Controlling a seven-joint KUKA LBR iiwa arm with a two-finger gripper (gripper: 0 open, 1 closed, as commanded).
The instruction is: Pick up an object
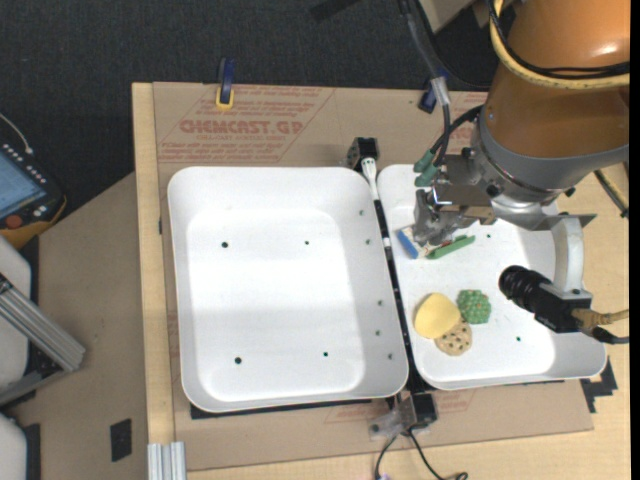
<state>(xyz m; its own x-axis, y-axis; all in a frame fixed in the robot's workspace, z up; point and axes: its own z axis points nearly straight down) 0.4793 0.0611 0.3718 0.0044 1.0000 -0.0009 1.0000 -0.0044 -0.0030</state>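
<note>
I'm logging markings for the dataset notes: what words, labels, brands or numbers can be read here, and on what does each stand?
"CHEMCAST GP": large red print on the brown cardboard sheet, near its far edge; the letters are soft, so the reading is approximate.
Smaller red line just beneath that print: too blurred to read.
Blue-screened device at the view's left edge: anything on it is too small to read.

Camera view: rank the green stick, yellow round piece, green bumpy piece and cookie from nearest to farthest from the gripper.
1. The green stick, just beside the gripper.
2. The yellow round piece and the green bumpy piece, lower down, too close to call.
3. The cookie, lowest of all.
</note>
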